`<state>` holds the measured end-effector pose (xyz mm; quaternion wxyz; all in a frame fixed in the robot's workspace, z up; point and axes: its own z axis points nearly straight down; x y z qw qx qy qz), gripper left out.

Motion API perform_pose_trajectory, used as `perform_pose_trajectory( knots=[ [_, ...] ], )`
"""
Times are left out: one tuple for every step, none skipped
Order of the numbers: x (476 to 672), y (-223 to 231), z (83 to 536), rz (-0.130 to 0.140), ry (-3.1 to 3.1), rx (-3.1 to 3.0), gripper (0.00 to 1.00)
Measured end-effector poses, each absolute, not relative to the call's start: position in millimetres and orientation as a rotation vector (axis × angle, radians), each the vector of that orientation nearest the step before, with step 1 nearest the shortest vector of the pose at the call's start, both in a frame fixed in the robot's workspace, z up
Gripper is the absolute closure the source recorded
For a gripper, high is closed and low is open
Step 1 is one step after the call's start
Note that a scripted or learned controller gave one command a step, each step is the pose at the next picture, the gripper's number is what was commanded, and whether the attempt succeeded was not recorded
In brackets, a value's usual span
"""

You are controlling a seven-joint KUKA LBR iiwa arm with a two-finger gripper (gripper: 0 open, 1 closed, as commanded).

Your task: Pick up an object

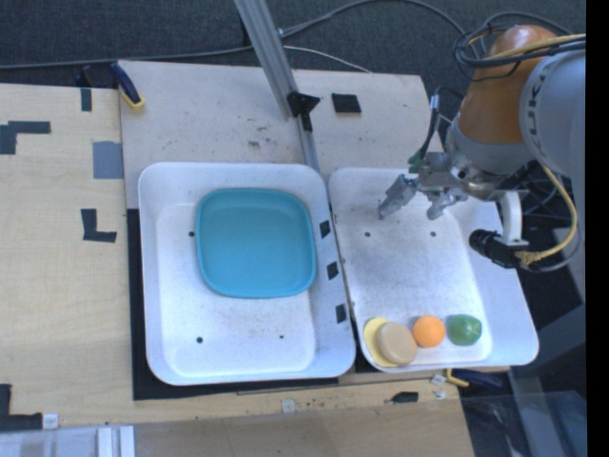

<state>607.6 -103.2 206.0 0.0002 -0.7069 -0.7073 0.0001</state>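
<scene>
Along the near edge of the right bin (pixel 409 255) lie three small objects in a row: a tan round piece on a yellow disc (pixel 392 343), an orange ball (pixel 429 331) and a green ball (pixel 464 329). My gripper (pixel 413 205) hangs over the far part of that bin, well away from the three objects. Its two fingers are spread apart with nothing between them.
The left bin (pixel 162 284) holds a square teal plate (pixel 255 242). A metal pole (pixel 276 60) rises slanting from behind the bins. Cables loop around the arm on the right. A blue and yellow clamp (pixel 127 86) lies at the bench's far left.
</scene>
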Motion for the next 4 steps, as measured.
perform_pose_trajectory(
  knots=[
    [611.0, -96, 160, 0.004, -2.22, -2.219, 0.0],
    [614.9, -92, 115, 0.004, -2.22, -2.219, 0.0],
    [615.1, -92, 89, 0.0, -2.223, -2.221, 0.0],
    [615.6, -92, 100, -0.001, -2.224, -2.222, 1.0]
  ],
)
